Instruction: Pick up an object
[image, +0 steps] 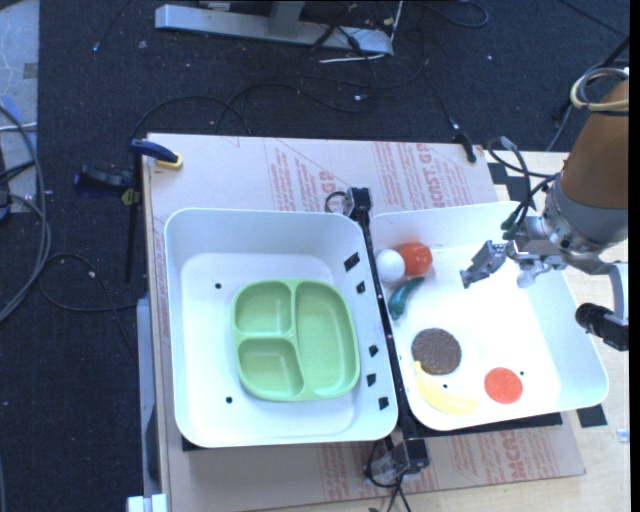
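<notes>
Gripper (483, 264) over right bin (560, 320), above floor, nothing visible between fingers; opening: cannot tell. Ball (390, 264), tomato (415, 258) crowd divider wall; cookie (437, 350), banana (443, 396) nearer front, freer to grasp.

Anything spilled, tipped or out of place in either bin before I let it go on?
Nothing stands out. The green divided plate lies flat in the left bin. The small items sit loose in the right bin, with the pincer above that bin's floor, holding nothing.
</notes>
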